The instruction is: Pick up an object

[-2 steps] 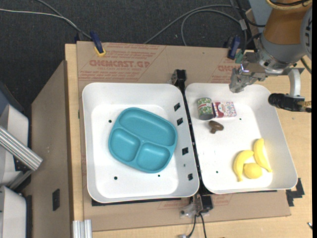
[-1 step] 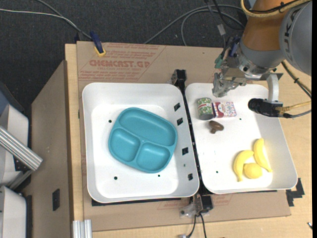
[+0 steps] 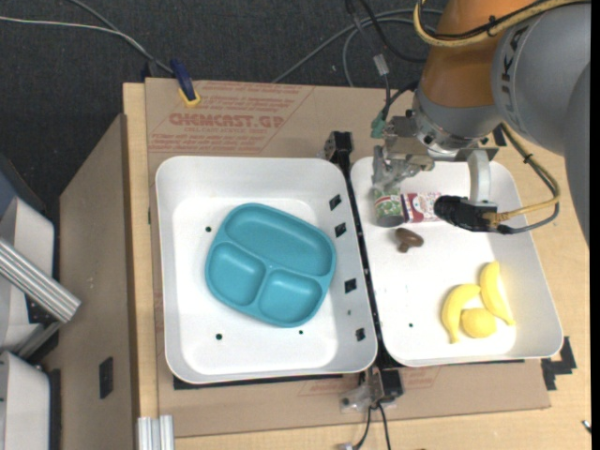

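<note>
While you look down on the bench point(image 3: 103, 251), you see 2 white bins side by side. Nearest in the right bin point(image 3: 525, 340) lie the yellow bananas point(image 3: 476, 304), at its front right. Level with them, the left bin point(image 3: 178, 251) carries a teal divided plate point(image 3: 270, 263), lying flat near its middle. Farther back in the right bin sits a small brown object point(image 3: 409, 241), apart from the bananas. Just beyond it you find a small red-and-white packet point(image 3: 421, 206) and a green-topped item point(image 3: 388, 210), side by side. The gripper point(image 3: 394, 184) hangs right over that green-topped item; whether it touches, you cannot tell, nor whether the jaws stand apart or together. Behind the bins lies printed cardboard point(image 3: 234, 111).
</note>
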